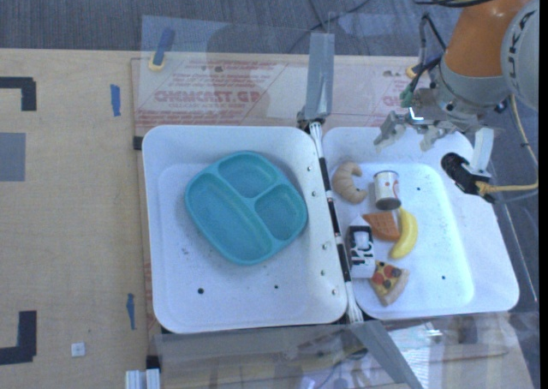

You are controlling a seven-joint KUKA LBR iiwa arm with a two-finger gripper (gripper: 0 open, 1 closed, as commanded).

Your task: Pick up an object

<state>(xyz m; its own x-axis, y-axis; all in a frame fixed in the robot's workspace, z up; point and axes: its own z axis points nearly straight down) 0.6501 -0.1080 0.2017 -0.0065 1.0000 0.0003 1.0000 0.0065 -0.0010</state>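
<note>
Colours across the two white bins

A teal divided plate (247, 206) is seen in the left white bin (171, 293). Right of the plate, in the right white bin (479, 276), a tan croissant (348, 182), a silver can (387, 189) with a red band, a yellow banana (406, 235), an orange wedge (384, 225) and a red-dotted pizza slice (388, 281) are shown.

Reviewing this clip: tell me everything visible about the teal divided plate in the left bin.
The teal plate is a rounded, shallow tray that looks like smooth plastic, moulded into three compartments: one long section along its lower left side and two smaller ones toward the upper right. It lies flat and right side up, turned at a slant, near the middle of the left bin. All three compartments look bare. It rests on the bin floor alone, apart from the bin walls.
</note>
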